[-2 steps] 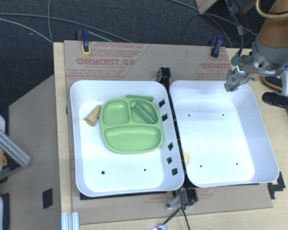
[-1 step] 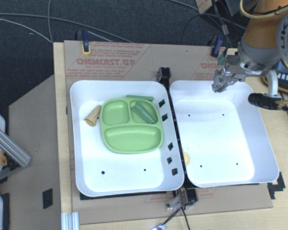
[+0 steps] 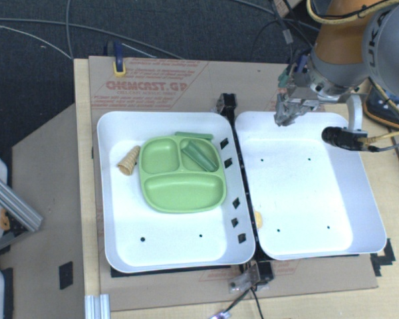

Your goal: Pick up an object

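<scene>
A light green divided plate [image 3: 183, 175] lies in the left bin [image 3: 120, 241]. A darker green piece [image 3: 201, 155] rests in the plate's back right compartment, and a green strip [image 3: 194, 136] pokes out behind the plate. A tan cone [image 3: 128, 160] lies on the bin floor just left of the plate. My gripper [image 3: 284, 116] hangs over the back left corner of the right bin [image 3: 319, 198], well apart from all these objects, with nothing seen in it.
A small yellow bit [image 3: 258, 220] sits at the right bin's left rim. Black clips [image 3: 227, 104] line the divider between the bins. A black cable fitting [image 3: 339, 137] lies over the right bin's back right rim. Cardboard surrounds both bins.
</scene>
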